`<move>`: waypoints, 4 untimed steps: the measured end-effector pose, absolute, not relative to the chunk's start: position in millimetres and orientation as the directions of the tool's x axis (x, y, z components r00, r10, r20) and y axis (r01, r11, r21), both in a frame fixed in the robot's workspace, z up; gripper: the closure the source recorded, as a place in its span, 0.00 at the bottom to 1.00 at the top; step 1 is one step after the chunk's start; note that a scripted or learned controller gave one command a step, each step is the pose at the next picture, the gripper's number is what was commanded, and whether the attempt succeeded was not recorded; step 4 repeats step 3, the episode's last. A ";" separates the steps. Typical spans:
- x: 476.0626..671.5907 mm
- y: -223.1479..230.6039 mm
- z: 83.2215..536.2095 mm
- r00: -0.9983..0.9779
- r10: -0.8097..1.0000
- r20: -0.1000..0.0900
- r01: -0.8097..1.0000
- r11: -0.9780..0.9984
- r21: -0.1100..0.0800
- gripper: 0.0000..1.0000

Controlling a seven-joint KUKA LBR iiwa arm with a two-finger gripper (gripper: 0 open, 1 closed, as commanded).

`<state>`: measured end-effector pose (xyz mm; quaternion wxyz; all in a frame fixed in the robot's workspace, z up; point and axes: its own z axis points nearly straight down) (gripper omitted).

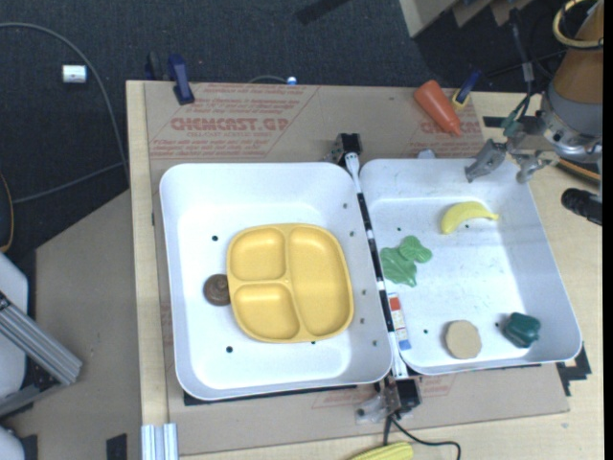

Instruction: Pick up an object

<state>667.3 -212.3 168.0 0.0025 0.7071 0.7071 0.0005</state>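
Pincer (508, 158) hangs at the far right corner of the right bin (551, 257), its two metal fingers (482, 164) spread apart with nothing between them, so it is released. It sits just above the bin's back rim, below the grey wrist and orange band of the arm (573, 94) that comes in from the right.

Inside the right bin lie four things, all apart from the pincer. A yellow banana (466, 216) is the nearest, a little in front of the fingers. A green leafy piece (404, 261) rests near the bin's left wall. A round tan disc (463, 338) and a dark green block (522, 329) lie near the front rim, close to each other but not touching.

Left bin (182, 257) holds a yellow divided plate (287, 282) with three compartments, and a small brown round thing (217, 289) touches its left edge.

On the table (239, 123) behind the bins lies an orange carrot-like toy (438, 107)
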 end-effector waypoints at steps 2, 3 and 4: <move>632.6 -172.3 94.9 -0.001 1.000 0.000 1.000 0.001 0.002 1.00; 663.5 -96.9 85.8 0.006 1.000 0.000 1.000 -0.006 -0.018 1.00; 663.5 -96.9 85.8 0.006 1.000 0.000 1.000 -0.006 -0.018 1.00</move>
